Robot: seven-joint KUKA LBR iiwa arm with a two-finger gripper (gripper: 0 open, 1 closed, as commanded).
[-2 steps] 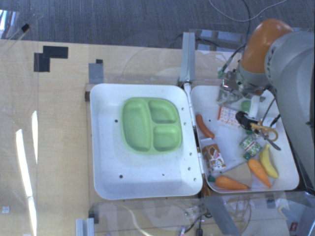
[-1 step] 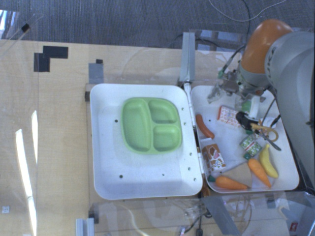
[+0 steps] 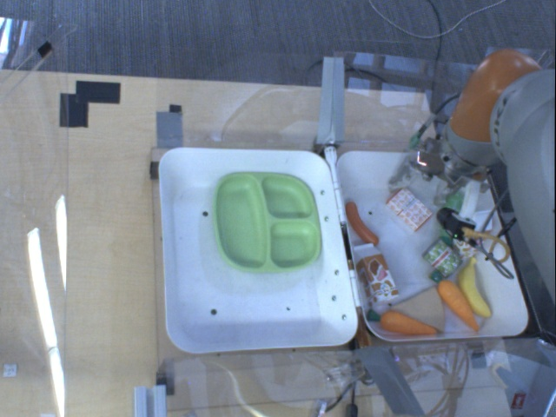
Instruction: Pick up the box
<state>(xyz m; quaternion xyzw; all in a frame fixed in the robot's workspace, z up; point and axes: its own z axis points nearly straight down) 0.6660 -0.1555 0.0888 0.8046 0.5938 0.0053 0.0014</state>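
The bench carries two shallow white bins side by side. The left bin [image 3: 187,320] holds a green divided plate [image 3: 267,221] with three compartments, lying flat near the bin's centre.

The right bin [image 3: 372,168] holds the remaining items. The box [image 3: 377,275], brown and white with a printed picture on its face, lies flat against the bin's left wall, in the lower half. Its printing is too small to read. An orange sausage-shaped item [image 3: 360,223] lies just above the box, along the same wall. A carrot [image 3: 407,323] lies along the bin's lower edge, just below the box. A second carrot [image 3: 457,305] and a banana [image 3: 473,288] lie side by side at the lower right. A small green packet [image 3: 441,257] sits just above them; its label is not legible. A flat card with a red-and-white checked pattern [image 3: 409,208] lies in the upper middle.

The gripper [image 3: 432,159] is positioned over the bin's upper right area, well apart from the box. The jaw state cannot be determined.
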